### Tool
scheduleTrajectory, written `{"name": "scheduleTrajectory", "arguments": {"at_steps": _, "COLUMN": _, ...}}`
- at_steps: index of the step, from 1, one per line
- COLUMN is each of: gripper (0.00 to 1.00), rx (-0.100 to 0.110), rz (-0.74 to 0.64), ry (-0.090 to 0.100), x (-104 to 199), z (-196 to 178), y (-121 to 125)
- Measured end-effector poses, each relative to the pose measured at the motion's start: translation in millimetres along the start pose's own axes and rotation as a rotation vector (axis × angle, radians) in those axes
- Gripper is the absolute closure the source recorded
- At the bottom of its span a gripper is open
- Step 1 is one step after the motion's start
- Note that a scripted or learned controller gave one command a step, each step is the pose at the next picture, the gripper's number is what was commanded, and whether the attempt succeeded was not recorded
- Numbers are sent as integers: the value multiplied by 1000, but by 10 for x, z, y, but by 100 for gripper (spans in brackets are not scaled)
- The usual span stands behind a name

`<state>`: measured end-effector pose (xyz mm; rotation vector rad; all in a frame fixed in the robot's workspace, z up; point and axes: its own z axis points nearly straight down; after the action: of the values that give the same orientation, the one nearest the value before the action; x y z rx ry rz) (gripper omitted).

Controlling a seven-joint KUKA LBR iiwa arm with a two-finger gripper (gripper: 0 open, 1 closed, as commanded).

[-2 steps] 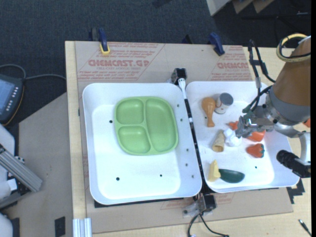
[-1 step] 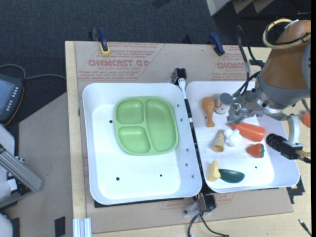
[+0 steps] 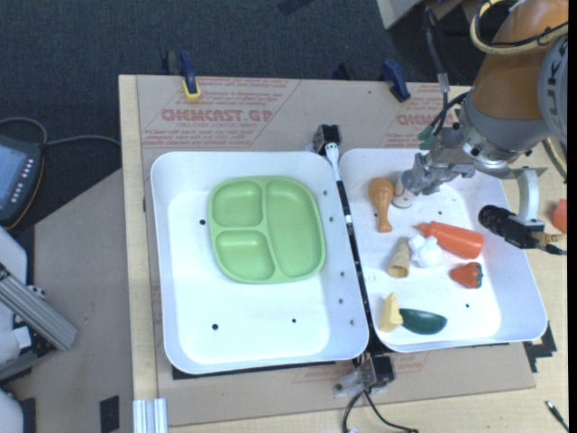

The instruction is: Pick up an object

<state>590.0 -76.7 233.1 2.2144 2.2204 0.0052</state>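
The right bin [image 3: 505, 318] holds several toy foods. An orange drumstick [image 3: 382, 202] lies at its upper left, with an orange carrot [image 3: 453, 238] further right. Below them are a tan cone [image 3: 399, 258] touching a white piece [image 3: 427, 250], and a red pepper [image 3: 466, 275]. A yellow wedge [image 3: 389, 312] and a dark green vegetable [image 3: 422, 320] lie near the front edge. My gripper [image 3: 413, 188] hangs low over the bin's upper part, just right of the drumstick's thick end and above the carrot. I see nothing held in it.
The left bin [image 3: 180, 269] carries a light green divided plate [image 3: 267, 228]. A raised rim with a black clip [image 3: 326, 137] separates the two bins. Blue clamps [image 3: 188, 69] pin the cardboard base at the back. A black part [image 3: 507, 225] of the arm overhangs the right bin's right side.
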Motion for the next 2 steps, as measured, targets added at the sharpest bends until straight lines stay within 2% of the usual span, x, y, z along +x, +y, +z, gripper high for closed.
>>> {"name": "scheduleTrajectory", "arguments": {"at_steps": 1, "gripper": 100, "rx": 3, "rz": 1, "ry": 0, "x": 92, "z": 172, "y": 130}}
{"name": "scheduleTrajectory", "arguments": {"at_steps": 2, "gripper": 100, "rx": 6, "rz": 4, "ry": 1, "x": -10, "z": 156, "y": 84}}
